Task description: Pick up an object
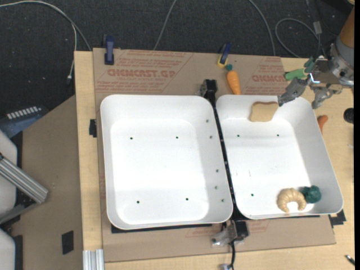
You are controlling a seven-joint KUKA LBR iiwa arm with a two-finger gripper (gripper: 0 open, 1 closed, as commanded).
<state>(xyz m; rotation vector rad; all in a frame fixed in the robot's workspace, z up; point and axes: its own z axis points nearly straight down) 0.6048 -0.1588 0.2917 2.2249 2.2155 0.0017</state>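
Note:
A tan bread-like lump [262,112] lies at the far edge of the right bin [270,167]. Near that bin's front right corner a pale croissant [292,199] rests against a small dark green piece [311,194]. An orange carrot [233,81] lies on the cardboard just behind the bins. My gripper [305,96] hangs over the right bin's far right corner, its two grey fingers spread apart with nothing between them. It is a little to the right of the bread lump.
The left bin [160,162] sits beside the right one on a cardboard sheet. Blue clamps [108,48] hold the cardboard at the back. A small orange item [322,121] lies outside the right bin's right rim. Cables loop over the dark floor behind.

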